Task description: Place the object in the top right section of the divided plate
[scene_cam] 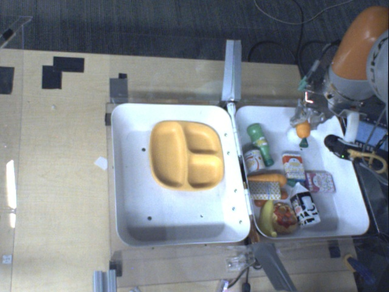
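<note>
gripper (302, 121) at the end of the grey arm (358, 47) hangs over the far part of the right bin (358, 218), and a small orange object (302, 129) sits right at its fingertips, with a bit of green showing under it; the object appears pinched between the fingers, so the gripper looks clenched on it, though the view is small and somewhat blurred there

well to the left of the gripper, across the divider between the two bins, the left bin (130, 181) holds the yellow divided plate (185, 154). the plate has one long section on its left side and two smaller sections on its right; the top right section (201, 138) is the one nearest the gripper, yet still well apart from it

just left of the gripper and a little nearer the camera lies a green bottle (260, 142), tilted, with a small can (253, 159) beside its lower end. below the gripper, toward the near wall of the right bin, are a small carton with a red label (293, 165), a pinkish packet (320, 181), an orange and patterned box (265, 185), a black and white carton (306, 210), and a banana (266, 216) touching a red round fruit (284, 216). these items crowd together, several touching

both bins rest on the light wooden table (55, 163), which stretches far to the left of the gripper
</note>
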Robot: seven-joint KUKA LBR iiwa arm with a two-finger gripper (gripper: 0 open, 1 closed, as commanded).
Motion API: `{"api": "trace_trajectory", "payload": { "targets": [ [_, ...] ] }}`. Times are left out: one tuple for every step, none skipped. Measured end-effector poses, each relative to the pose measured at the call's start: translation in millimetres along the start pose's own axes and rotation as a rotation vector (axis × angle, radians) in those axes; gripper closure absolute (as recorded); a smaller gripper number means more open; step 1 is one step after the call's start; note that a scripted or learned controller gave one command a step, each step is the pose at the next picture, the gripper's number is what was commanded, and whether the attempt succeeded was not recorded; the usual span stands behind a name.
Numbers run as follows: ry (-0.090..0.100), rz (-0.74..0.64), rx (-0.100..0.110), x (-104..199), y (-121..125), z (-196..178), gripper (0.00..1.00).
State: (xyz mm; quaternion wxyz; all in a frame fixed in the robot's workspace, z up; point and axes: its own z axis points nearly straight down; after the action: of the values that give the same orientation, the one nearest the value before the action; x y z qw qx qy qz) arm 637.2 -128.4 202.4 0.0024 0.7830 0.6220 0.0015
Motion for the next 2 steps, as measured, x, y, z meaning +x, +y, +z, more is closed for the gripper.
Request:
{"api": "trace_trajectory", "payload": {
  "targets": [
    [0.001,-0.225,0.000,-54,7,37,1.00],
    [0.004,0.002,-0.003,40,-37,114,1.00]
  ]
}}
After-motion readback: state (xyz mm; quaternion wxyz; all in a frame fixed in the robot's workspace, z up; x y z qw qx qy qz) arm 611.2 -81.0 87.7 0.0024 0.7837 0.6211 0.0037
